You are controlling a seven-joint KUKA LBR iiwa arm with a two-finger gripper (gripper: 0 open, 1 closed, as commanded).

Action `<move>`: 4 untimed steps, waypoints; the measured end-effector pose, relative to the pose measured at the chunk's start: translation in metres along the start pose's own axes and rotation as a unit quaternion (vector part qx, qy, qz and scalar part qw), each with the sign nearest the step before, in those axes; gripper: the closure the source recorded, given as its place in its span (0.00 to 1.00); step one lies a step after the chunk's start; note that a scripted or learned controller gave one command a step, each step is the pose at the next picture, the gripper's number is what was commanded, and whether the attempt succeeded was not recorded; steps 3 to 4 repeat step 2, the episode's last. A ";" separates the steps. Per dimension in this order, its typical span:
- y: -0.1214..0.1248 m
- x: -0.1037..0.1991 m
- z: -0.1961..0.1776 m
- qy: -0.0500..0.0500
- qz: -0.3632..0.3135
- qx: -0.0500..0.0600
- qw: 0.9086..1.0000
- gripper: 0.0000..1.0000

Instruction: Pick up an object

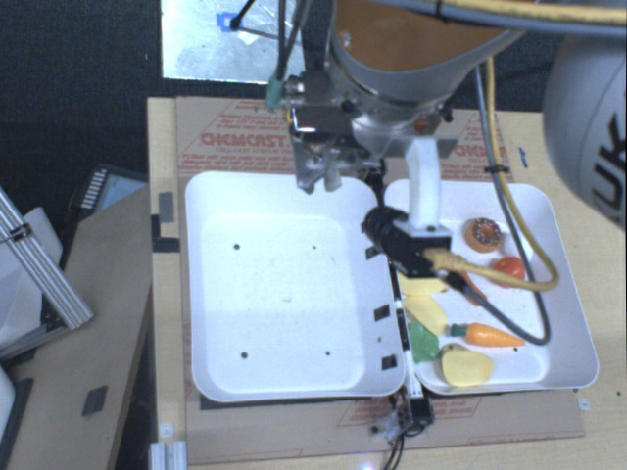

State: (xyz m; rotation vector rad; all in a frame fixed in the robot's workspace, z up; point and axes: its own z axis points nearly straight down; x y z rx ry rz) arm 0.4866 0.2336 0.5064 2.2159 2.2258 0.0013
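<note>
My gripper [320, 176] hangs over the far edge of the left bin [211, 360], near its back right corner. Its two grey fingers [308, 172] stand a little apart, open, with nothing between them. The objects lie in the right bin [573, 346]: a brown doughnut [483, 233], a red tomato [509, 267], a yellow banana-like piece [423, 288], a green piece [423, 342], an orange carrot [487, 336] and a pale yellow lemon [465, 367]. The gripper is left of and behind all of them, touching none.
A black part [394, 235] and a white bracket [424, 196] hang from the arm over the rim between the bins. A yellow cable [509, 280] loops across the right bin's objects. The bins rest on cardboard [235, 130].
</note>
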 end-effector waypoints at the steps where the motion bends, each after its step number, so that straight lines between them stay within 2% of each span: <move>1: 0.036 -0.013 0.008 0.000 0.002 0.000 1.000 1.00; 2: -0.001 0.001 0.011 0.001 0.000 0.000 1.000 1.00; 4: -0.001 0.001 0.011 0.001 0.000 0.000 1.000 1.00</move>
